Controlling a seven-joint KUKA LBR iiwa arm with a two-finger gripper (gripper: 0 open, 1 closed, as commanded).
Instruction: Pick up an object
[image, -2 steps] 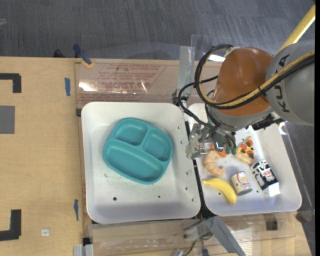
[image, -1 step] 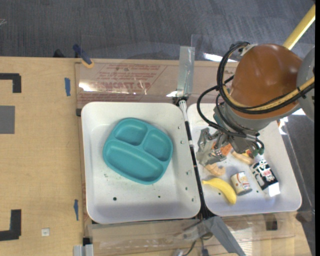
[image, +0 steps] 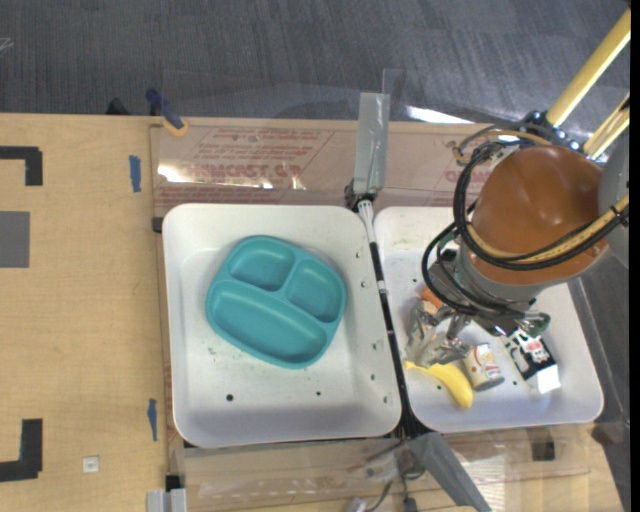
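Observation:
My gripper (image: 437, 335) reaches down into the right bin (image: 580, 400), under the orange band of the arm (image: 530, 215). It hangs low over a cluster of small objects at the bin's left side. A yellow banana (image: 451, 384) lies just below it near the front wall. A small white and brown container (image: 487, 366) rests to the right of the banana. A black and white packet (image: 536, 361) lies further right. A bit of an orange thing (image: 430, 298) peeks out beside the wrist. The arm hides much of the bin's back half.
In the left bin (image: 190, 400) lies a teal divided plate (image: 277, 300), near its middle. A metal divider post (image: 371, 150) stands at the back between the bins. Black cables (image: 462, 215) loop around the wrist. Bare plywood bench (image: 70, 300) lies to the left.

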